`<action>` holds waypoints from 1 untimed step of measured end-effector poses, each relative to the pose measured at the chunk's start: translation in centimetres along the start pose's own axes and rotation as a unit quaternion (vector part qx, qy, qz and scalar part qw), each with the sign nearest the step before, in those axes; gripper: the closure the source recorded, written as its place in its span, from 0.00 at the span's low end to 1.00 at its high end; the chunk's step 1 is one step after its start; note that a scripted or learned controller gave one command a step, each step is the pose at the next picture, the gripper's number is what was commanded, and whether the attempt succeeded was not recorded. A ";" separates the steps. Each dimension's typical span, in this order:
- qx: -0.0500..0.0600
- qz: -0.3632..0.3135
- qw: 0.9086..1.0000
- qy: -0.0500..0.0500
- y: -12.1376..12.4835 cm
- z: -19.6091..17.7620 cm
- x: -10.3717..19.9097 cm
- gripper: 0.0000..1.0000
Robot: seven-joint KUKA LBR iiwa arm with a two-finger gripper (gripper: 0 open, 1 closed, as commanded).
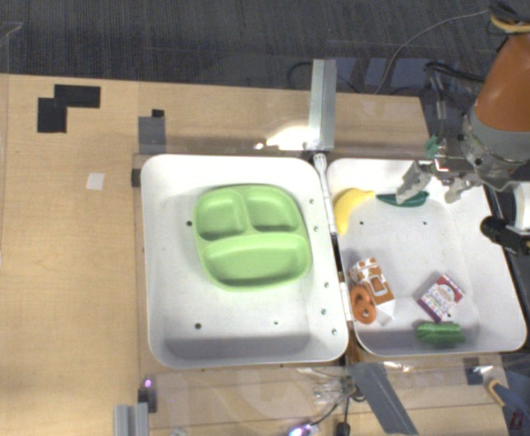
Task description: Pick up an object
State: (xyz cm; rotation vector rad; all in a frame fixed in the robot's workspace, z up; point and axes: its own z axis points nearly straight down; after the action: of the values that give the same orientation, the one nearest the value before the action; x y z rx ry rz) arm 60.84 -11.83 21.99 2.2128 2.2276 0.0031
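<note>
We see the tool open, fingers spread, over the right bin's far end beside a teal object. Closing off-centre could nudge it toward the banana.

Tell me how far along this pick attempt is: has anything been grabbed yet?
Nothing looks done: no object sits between the jaws. In hand: the gripper is at the far edge of the right bin, jaws spread, beside a dark green item. Left: closing on an object and lifting it. The banana, snack packet, purple packet and green vegetable lie in the bin.
</note>
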 end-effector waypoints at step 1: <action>-0.001 0.075 0.997 0.000 5.4 10.0 3.3 0.00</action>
State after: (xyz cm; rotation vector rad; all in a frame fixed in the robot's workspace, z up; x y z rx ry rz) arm 66.27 -8.53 12.00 2.3718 2.0548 0.0058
